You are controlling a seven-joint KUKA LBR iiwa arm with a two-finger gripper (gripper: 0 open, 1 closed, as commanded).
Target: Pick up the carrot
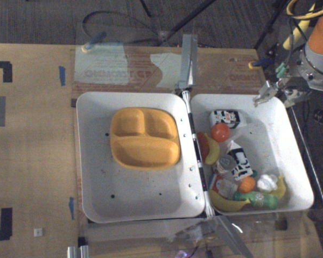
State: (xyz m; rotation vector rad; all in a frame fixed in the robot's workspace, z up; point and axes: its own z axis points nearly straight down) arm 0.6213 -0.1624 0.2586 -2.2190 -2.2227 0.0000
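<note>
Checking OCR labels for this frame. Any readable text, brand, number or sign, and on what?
None can be read for certain.
Clear sheet behind the bins: a row of large mirrored letters, too blurred to read.
Black-and-white carton in the right bin: print too small to read.
Second black-and-white carton: also unreadable.
Small container beside it: label blurred.

You're looking down on a tan worktop (32,144) marked with blue tape (62,75) at upper left; dark carpet floor (59,9) crosses the top, where black stand legs (204,4) splay.
</note>
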